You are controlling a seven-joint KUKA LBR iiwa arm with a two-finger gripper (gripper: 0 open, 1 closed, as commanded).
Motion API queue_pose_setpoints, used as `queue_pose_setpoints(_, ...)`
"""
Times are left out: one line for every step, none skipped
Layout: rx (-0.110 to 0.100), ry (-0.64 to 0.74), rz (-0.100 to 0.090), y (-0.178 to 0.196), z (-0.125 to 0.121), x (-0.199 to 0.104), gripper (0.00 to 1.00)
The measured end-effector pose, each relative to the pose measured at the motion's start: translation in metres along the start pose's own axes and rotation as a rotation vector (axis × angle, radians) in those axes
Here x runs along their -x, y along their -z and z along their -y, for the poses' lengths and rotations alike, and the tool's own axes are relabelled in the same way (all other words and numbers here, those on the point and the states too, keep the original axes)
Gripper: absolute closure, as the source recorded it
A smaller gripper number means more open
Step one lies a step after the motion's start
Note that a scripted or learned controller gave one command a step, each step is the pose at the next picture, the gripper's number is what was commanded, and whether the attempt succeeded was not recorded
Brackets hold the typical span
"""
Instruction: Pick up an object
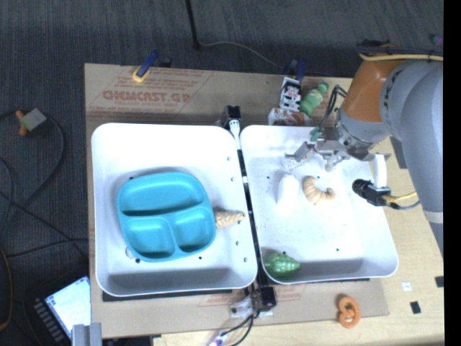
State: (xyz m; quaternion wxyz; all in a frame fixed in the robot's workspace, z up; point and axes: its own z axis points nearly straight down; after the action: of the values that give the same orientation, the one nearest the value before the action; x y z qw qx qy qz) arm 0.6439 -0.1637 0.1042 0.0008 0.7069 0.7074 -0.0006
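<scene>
We see the grey arm point(421, 132) entering from the frame's right, orange band uppermost, its end effector point(311, 161) lowered right of centre, fingers spread apart.

The brown board point(144, 96) under the bins reads "CHEMCAST GP".

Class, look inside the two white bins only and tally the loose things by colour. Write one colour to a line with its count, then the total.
Blue: 1, the divided tray in the left bin
Tan: 2, the cone-shaped toy beside the tray and the curled toy in the right bin
Green: 1, the green toy in the right bin's near corner
Total: 4
</scene>
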Motion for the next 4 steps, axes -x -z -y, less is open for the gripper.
queue_pose_setpoints(0.006, -0.001, 0.001, -0.016, 0.075, -0.006, 0.0)
queue_pose_setpoints(0.008, -0.002, 0.004, -0.006, 0.075, -0.005, 1.0)
queue_pose_setpoints(0.003, 0.001, 0.0, 0.067, -0.025, -0.02, 1.0)
queue_pose_setpoints(0.0, 0.001, -0.002, 0.097, 0.002, -0.08, 1.0)
